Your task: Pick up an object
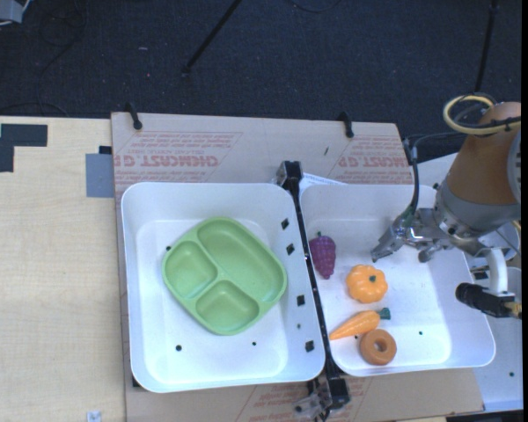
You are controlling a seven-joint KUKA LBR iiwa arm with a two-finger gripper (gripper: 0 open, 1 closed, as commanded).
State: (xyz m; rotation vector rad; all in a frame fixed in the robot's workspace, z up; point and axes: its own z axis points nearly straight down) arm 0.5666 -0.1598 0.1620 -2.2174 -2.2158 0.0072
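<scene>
Orange plastic pumpkin (pixel 367 283) sits in the right white bin (pixel 440 341), beside purple grapes (pixel 323 255). The metal two-finger gripper (pixel 396 243) hovers near it, fingers spread, gripping nothing.

The arm (pixel 480 176) is grey with a broad orange band above the wrist. A yellowish cable loop (pixel 467 112) sits on top of it. The hand (pixel 403 239) is silvery metal, small and angular. A white bracket with a black part (pixel 486 295) hangs off the side.
</scene>
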